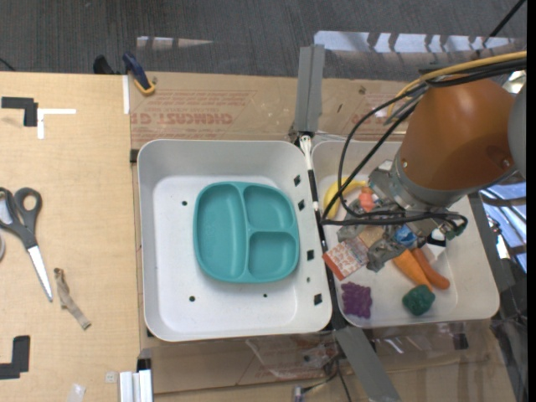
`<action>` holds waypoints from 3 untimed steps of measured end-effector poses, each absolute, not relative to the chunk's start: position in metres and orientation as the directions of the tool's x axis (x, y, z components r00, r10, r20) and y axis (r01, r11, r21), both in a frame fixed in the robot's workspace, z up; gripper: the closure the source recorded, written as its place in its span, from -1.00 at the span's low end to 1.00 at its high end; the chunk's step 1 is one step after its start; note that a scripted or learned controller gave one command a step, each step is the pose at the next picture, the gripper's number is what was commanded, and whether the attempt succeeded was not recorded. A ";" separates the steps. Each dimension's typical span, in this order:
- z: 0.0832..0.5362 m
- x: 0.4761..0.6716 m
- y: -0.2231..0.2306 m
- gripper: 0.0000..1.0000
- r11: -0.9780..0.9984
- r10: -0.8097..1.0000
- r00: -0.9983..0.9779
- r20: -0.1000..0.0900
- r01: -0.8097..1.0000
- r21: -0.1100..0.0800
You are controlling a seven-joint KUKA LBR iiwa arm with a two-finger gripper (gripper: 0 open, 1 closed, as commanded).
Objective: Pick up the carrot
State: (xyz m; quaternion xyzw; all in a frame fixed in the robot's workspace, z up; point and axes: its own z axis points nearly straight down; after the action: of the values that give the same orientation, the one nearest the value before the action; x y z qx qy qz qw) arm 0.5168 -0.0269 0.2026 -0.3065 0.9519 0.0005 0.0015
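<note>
Two toys nr carrot

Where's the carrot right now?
The carrot lies in the right bin, toward its front, just under the gripper, with the green toy just in front of it.

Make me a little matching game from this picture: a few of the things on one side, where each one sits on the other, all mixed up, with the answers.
Things:
1. teal divided plate
2. carrot
3. scissors
4. purple grapes

Places:
A. on the wooden bench, outside the bins
B. right bin, by the gripper
C. left bin
D. right bin, near its front left corner

Pairs: 1-C, 2-B, 3-A, 4-D
</note>
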 end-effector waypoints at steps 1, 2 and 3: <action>0.247 0.486 -0.086 1.00 0.636 -0.772 -0.636 -0.003 -0.772 -0.001; 0.252 0.489 -0.174 1.00 0.372 -0.928 -0.372 -0.004 -0.928 0.000; 0.117 0.483 -0.134 1.00 0.714 -0.700 -0.714 -0.008 -0.700 -0.010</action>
State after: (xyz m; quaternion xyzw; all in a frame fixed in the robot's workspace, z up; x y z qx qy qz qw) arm 0.4829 -0.1339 0.1168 -0.3780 0.9258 -0.0029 0.0057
